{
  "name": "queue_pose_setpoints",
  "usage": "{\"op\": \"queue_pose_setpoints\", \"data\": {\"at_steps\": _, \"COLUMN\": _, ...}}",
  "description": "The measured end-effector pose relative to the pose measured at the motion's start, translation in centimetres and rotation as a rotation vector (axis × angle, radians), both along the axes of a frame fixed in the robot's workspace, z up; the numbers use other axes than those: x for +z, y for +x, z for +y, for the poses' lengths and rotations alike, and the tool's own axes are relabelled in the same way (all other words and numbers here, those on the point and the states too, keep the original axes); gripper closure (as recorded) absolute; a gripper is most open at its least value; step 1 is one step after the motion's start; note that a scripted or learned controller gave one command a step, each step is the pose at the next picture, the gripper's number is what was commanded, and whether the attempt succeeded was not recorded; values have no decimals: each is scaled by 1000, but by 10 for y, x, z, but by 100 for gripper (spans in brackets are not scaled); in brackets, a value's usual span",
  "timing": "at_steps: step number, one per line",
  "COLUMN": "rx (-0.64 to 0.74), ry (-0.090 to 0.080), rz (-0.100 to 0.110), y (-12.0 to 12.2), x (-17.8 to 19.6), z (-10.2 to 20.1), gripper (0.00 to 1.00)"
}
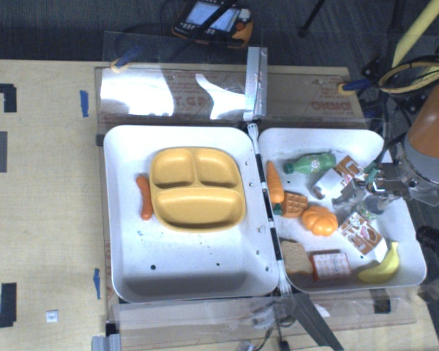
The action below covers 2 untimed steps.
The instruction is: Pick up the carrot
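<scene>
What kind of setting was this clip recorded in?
Most likely a robotics lab: a wooden bench with two white bins holding toy food such as a carrot, a handheld controller, and cables on the floor.

Glossy plastic carrot (pixel 275 183); glossy yellow plastic tray (pixel 197 188); matt white bins (pixel 124 218).

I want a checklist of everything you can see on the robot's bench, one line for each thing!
Surface: two white bins side by side, left bin, right bin.
Job's things: carrot lies at the right bin's left wall, ungrasped.
Clutter: yellow divided plate and sausage in left bin; green bottle, waffle, orange, banana, small packets in right bin.
Grippers: end effector over the right bin, away from the carrot.
Cables: yellow and black cables top right.
Surroundings: handheld controller on the floor.
</scene>
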<state>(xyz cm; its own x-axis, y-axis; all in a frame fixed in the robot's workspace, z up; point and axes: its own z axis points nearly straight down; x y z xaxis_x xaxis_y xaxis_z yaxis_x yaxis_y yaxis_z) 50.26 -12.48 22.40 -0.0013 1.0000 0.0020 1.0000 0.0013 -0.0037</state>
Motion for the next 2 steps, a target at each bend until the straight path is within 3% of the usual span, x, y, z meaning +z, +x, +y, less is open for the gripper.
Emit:
{"op": "queue_pose_setpoints", "data": {"at_steps": 1, "rx": -172, "ry": -10, "rz": -36, "y": 23, "x": -112, "z": 10, "gripper": 0}}
{"op": "queue_pose_setpoints", "data": {"at_steps": 2, "rx": -132, "ry": -7, "rz": -55, "y": 66, "x": -118, "z": -14, "gripper": 0}}
